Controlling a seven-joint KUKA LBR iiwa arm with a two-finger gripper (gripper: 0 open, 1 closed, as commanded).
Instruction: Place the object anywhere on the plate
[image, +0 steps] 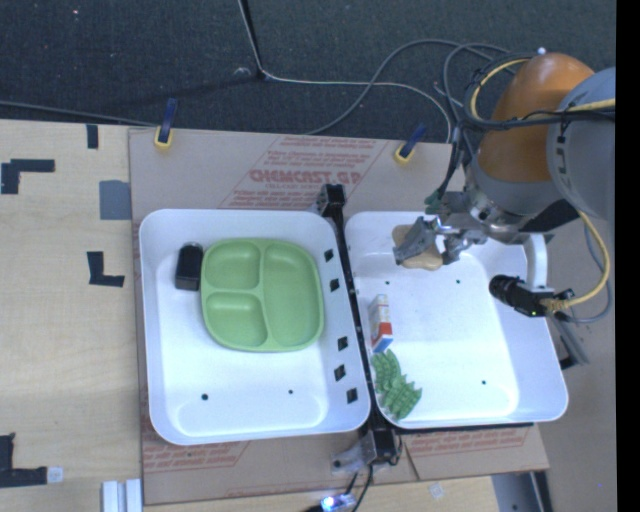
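Two white bins sit side by side mid-frame. The left bin (160, 330) holds one green plate (262, 294) with three compartments and one black block (189, 267) touching the plate's left edge. The right bin (520, 390) holds three things: one tan object (418, 247) at its upper left, one tube (381, 322) and one green leafy piece (396, 384) near the divider. The gripper (437, 240) is over the tan object, fingers set narrowly about it; whether they grip it, I cannot tell.

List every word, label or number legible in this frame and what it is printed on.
Red print on the cardboard sheet under the bins: a large word and smaller lines, too blurred to read.
Small tube in the right bin: red and white markings, too small to read.
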